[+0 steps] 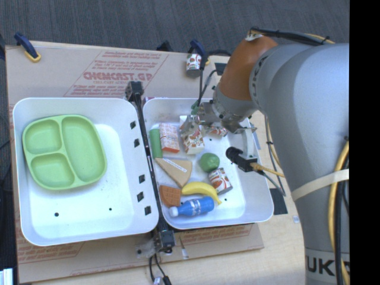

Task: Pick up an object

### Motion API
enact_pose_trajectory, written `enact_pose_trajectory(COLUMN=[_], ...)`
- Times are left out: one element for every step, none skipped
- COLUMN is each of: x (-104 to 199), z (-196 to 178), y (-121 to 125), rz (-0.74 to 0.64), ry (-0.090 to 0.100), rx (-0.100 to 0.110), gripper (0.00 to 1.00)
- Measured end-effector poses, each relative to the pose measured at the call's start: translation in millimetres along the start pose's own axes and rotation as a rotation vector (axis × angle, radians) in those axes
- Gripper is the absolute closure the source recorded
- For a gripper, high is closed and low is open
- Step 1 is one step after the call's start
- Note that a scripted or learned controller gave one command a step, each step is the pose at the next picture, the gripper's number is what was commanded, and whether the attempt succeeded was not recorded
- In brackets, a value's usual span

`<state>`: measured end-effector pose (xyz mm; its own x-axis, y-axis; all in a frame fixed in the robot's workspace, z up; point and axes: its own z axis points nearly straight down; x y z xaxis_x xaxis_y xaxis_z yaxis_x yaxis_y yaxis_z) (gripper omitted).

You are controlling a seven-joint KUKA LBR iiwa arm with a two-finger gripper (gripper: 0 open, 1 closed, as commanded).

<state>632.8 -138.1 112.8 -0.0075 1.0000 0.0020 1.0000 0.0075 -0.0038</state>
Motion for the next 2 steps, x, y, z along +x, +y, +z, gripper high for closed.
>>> enact_pose_trajectory(x=[44, 52], z=[-100, -146], y=[2, -108], rz=[0.001, 0.004], ry=[-0.001, -0.002], rx=[-0.004, -0.002], gripper=[1.0, 1.0])
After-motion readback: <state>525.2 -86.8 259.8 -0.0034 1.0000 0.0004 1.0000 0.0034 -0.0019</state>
